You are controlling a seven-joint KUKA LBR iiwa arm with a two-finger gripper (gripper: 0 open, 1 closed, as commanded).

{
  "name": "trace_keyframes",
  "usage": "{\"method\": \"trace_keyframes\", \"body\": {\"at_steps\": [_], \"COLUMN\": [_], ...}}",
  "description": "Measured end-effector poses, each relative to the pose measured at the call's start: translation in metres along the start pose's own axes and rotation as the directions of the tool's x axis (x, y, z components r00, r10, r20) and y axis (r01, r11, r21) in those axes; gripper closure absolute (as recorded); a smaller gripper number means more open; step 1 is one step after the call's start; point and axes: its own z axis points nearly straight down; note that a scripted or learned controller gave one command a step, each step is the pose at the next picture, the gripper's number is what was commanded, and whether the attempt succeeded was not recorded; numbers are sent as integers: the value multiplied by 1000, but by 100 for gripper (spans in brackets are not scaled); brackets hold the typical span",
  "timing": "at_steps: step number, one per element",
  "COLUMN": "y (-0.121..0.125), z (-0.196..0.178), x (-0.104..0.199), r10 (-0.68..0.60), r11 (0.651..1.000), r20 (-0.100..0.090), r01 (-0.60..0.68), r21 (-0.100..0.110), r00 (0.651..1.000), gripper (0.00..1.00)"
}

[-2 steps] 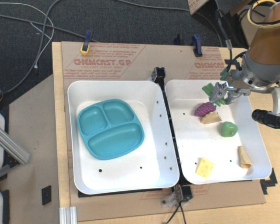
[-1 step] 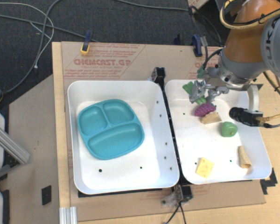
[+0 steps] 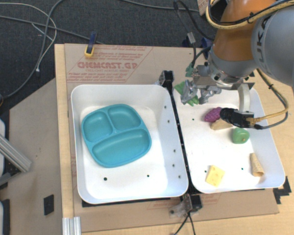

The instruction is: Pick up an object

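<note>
Gripper (image 3: 193, 91) hangs low over the far left corner of the right bin (image 3: 272, 151), close to its left wall. Open or closed: cannot tell from this angle. Small green scrap (image 3: 180, 88) sits just beside the gripper at that same corner.

Loose objects inside the right bin:
- purple lump (image 3: 212, 114) near its middle, touching a tan block (image 3: 218, 125)
- green chunk (image 3: 240, 135) just right of those
- yellow wedge (image 3: 215, 176) by its near edge
- tan cylinder (image 3: 257, 165) near its near right corner

Left of the right bin lies a teal divided plate (image 3: 116, 134), inside the left bin (image 3: 83, 170).
</note>
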Motion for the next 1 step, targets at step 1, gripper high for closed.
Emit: {"method": "trace_keyframes", "body": {"at_steps": [1], "y": [9], "z": [-2], "x": [48], "r10": [1], "r11": [1000], "r20": [0], "r01": [-1], "r21": [1], "r00": [1000], "gripper": [100]}}
